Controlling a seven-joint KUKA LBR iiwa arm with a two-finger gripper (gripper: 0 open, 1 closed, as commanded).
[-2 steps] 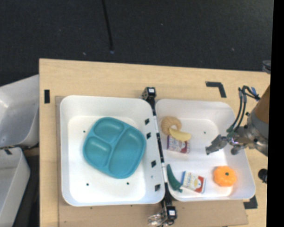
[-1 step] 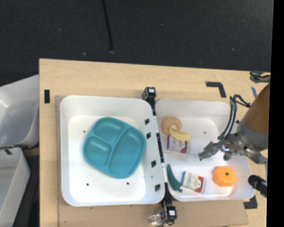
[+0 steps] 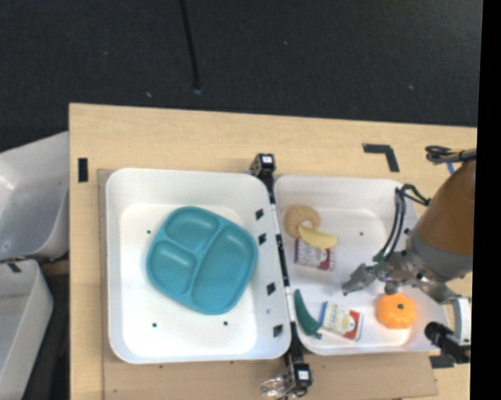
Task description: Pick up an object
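Note:
My gripper (image 3: 377,283) hangs over the right bin (image 3: 373,199), low on its right side, and it is open with nothing between its fingers. One finger (image 3: 356,278) splays out to the left. An orange pumpkin-shaped toy (image 3: 396,312) lies just below and to the right of the gripper, close to it. A white and red box (image 3: 342,321) rests near the bin's front wall, with a green piece (image 3: 306,313) to its left. Further back are a tan ring (image 3: 299,216), a pale yellow slice (image 3: 319,237) and a small printed packet (image 3: 314,255).
The left bin (image 3: 123,322) holds a teal divided plate (image 3: 202,259). A ridge with black clips (image 3: 275,261) separates the bins. The grey arm with its orange band (image 3: 451,218) covers the right bin's right side. Cables (image 3: 397,217) hang by the wrist.

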